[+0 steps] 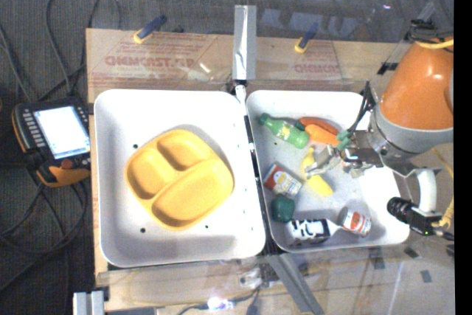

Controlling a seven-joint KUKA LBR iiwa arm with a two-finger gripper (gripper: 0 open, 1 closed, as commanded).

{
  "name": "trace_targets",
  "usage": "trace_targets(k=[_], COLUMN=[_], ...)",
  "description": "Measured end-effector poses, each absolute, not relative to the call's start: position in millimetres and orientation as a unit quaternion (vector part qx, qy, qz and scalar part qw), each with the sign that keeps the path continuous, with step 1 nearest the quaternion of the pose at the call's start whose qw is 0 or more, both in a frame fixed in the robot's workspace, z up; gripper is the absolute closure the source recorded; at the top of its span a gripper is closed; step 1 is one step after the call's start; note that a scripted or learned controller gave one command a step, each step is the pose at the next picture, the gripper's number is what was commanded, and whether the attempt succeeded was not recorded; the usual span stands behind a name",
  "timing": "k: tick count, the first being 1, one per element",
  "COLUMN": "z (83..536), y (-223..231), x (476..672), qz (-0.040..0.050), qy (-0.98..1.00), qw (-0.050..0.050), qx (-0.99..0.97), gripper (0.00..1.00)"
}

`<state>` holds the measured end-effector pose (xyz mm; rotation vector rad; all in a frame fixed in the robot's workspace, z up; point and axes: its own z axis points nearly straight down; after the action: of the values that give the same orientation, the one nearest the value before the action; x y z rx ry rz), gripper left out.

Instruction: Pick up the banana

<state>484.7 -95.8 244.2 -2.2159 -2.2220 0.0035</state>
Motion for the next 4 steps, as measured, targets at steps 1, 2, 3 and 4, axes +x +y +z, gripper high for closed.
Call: trace_targets(k=[1, 2, 3, 4], z=[182, 127, 89, 98], y=[-64, -110, -146, -146], x=[528.8, 548.6, 560.4, 560.6], qz=[0.0012, 0.0012, -0.0033, -0.0031], qy=[-0.735, -0.740, -0.512, -0.512], qw=[0.002, 0.002, -0.001, -0.001], qx=[-0.678, -0.672, -0.859, -0.859], gripper=[0.00, 0.00, 0.00, 1.00])
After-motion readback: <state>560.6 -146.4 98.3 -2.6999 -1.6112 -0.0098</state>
